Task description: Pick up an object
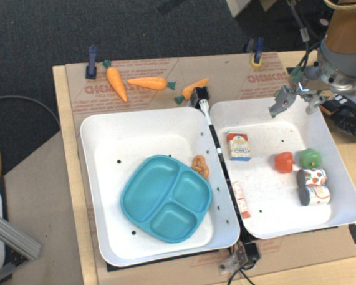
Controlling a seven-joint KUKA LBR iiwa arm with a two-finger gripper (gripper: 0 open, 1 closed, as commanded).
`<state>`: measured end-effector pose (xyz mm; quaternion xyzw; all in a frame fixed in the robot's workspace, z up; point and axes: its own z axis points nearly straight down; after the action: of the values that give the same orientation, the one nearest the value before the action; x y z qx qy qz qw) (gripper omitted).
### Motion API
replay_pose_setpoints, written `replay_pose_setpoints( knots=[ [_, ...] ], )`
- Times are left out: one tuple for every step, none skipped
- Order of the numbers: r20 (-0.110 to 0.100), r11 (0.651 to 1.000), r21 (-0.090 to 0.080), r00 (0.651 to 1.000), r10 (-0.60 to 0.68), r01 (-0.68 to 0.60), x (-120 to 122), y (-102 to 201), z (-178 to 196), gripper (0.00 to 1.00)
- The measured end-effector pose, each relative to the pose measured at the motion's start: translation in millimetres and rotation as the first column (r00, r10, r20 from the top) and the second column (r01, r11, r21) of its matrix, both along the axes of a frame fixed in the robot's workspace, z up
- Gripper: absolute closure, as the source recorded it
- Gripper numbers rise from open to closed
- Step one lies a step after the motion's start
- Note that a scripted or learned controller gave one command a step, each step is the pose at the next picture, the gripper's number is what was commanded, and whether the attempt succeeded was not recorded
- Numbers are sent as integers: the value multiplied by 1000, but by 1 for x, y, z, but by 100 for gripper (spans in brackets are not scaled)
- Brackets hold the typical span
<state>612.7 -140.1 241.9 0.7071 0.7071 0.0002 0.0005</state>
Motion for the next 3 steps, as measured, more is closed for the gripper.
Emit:
replay_pose_setpoints(
  knots=[
    [-15,1000,2,1000,-7,7,-55,-54,-108,0],
    [0,1000,-1,1000,1,-1,-11,-54,-160,0],
    [5,1000,0,1000,-1,1,-74,-32,-38,0]
  ],
)
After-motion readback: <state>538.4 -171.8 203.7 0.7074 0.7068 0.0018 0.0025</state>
